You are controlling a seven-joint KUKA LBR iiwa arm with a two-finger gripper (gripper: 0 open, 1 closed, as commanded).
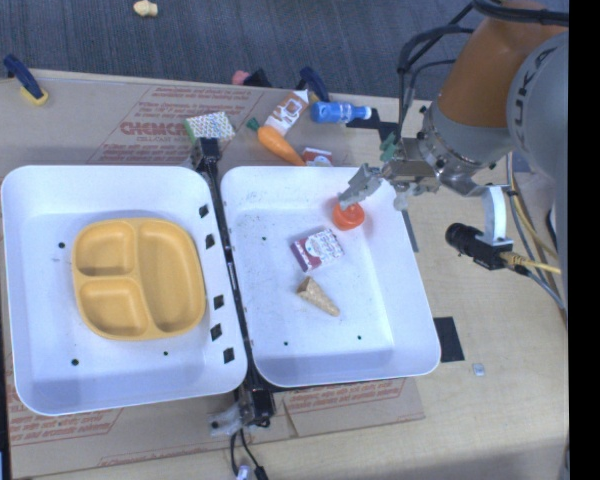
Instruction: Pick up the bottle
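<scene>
Tray (138, 276) in left bin (30, 298); packet (317, 249) in right.

Bright even light, soft shadows, slightly blurry, low-res

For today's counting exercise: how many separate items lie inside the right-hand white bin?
3. An orange-red round piece near the back, right below the gripper; a small dark red packet in the middle; a tan wedge in front of it. The gripper might hide something more.
</scene>
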